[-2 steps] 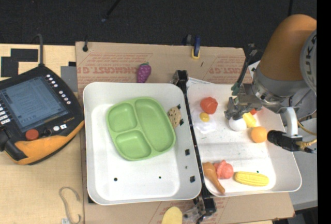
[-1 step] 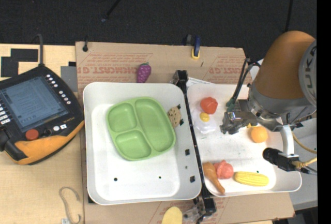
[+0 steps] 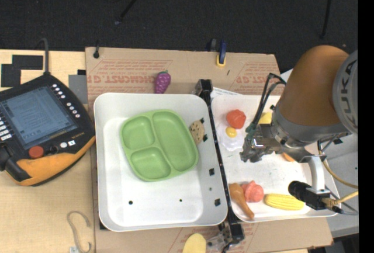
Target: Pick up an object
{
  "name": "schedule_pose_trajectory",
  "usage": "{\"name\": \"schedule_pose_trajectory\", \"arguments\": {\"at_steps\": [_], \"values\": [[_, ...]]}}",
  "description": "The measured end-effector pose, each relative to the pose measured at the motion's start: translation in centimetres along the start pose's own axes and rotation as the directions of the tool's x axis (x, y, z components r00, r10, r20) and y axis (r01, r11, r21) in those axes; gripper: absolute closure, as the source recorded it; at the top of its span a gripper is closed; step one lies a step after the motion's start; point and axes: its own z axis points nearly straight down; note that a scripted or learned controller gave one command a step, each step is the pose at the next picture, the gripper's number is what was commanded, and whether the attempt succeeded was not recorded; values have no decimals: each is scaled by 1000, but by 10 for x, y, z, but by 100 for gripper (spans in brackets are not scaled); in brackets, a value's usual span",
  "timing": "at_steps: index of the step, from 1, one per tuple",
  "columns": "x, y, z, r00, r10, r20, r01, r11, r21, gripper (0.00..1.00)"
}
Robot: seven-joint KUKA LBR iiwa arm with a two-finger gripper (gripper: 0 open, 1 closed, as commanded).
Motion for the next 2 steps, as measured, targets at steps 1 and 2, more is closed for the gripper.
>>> {"name": "schedule_pose_trajectory", "arguments": {"at_steps": [1,2], "values": [[-10,8,15,1000,3,2,-3,1000,0,100],[-7,14,15,1000,3,2,-3,1000,-2,100]]}}
